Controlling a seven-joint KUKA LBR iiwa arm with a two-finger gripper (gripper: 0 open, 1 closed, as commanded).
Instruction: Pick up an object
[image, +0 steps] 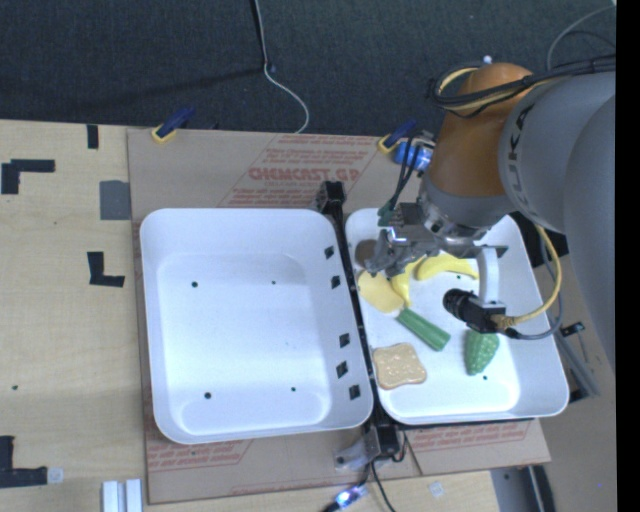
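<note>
A: Where is the arm (520, 150)?

B: It comes in from the right, over the right bin (530, 400). The orange band sits high above the wrist, and the gripper (385, 252) hangs low at the bin's upper left, close to the divider between the two bins.

A: Are the fingers wide or narrow?

B: I cannot tell. The metal parts at the tip blur together with what lies under them, so the gap between the fingers is not readable.

A: What lies there?

B: A yellow banana (445, 267) curves just right of the tip, and a pale yellow piece (380, 291) lies directly below it, touching or nearly so. Whether either sits between the fingers is not clear.

A: And the rest of that bin?

B: A green stick-shaped toy (423, 329) lies tilted near the middle, a darker green bumpy toy (481, 351) to its right, and a tan slice of toast (400, 366) near the front left. A black cylinder on a cable (470, 308) hangs from the arm above the green things.

A: The left bin (160, 240)?

B: White, shallow, just beside the right one, both resting on a cardboard sheet (290, 175) on the table (60, 300)
</note>
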